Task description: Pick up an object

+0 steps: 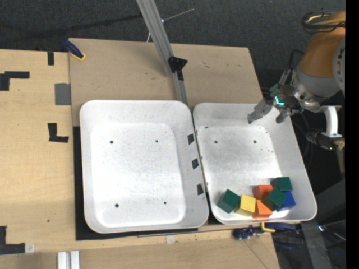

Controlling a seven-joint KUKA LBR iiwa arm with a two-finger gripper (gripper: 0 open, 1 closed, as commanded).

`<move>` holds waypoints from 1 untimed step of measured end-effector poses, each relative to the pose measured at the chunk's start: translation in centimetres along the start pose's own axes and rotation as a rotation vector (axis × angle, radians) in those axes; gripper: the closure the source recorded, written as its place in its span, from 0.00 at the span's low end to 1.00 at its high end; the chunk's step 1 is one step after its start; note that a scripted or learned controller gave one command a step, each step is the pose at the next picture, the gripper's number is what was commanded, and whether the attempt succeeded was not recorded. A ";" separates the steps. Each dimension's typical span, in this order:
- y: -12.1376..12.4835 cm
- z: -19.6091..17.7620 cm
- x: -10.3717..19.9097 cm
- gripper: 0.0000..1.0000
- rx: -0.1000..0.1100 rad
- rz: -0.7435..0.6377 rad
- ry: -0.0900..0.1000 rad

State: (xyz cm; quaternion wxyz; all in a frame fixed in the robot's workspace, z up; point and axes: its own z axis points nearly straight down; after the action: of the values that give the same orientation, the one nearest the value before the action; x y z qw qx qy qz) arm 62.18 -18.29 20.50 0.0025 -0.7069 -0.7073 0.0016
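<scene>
Blocks, the objects for picking, lie clustered at the near end of the right bin [291, 150], in its front corner. Count, as far as overlap allows: three green blocks [228, 200], one yellow block [247, 204], two orange blocks [261, 191] and one blue block [288, 199]; several touch or lean on one another, so the tally may be short. No brand, label or legible writing is seen on any item.

Gripper [269, 111] hangs over the far rim of the right bin, well apart from the blocks, its two fingers spread with nothing between them. A small teal light shows at its wrist. The arm [320, 60] enters from the right, grey with an orange section above.

Left bin [90, 122] sits beside the right bin, edges touching; each bin shows four small dark dots on its floor. Both rest on a light wooden bench [33, 161] bearing black tape marks. A metal pole [157, 24] slants across the far side. Dark carpet lies beyond.
</scene>
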 end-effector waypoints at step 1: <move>0.1 -0.3 0.0 0.00 -0.004 -0.001 -0.002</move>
State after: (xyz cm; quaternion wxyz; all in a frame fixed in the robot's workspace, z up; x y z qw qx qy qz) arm 62.28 -18.31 20.80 0.0002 -0.7065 -0.7077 0.0009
